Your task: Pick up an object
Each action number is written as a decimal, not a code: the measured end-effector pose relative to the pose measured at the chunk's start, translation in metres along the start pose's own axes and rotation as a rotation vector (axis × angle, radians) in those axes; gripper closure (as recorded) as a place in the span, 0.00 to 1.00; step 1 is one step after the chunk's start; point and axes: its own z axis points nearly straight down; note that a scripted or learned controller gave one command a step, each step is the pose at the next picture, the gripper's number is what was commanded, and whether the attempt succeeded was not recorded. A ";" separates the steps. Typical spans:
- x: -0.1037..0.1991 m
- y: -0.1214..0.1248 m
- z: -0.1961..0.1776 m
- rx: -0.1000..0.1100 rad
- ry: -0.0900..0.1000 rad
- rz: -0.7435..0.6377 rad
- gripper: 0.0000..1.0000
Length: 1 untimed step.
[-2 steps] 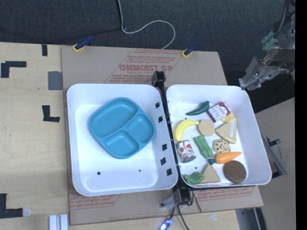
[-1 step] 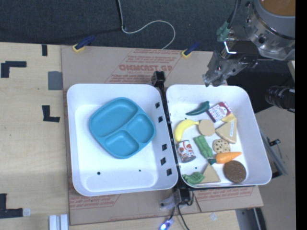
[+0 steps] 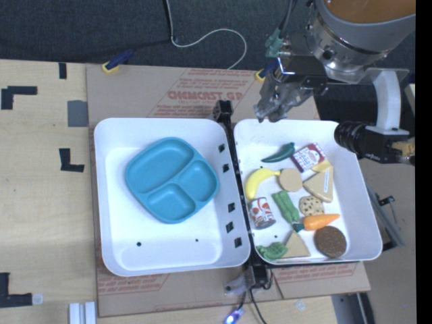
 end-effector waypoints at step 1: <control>-0.003 0.000 -0.010 0.000 -0.001 0.004 1.00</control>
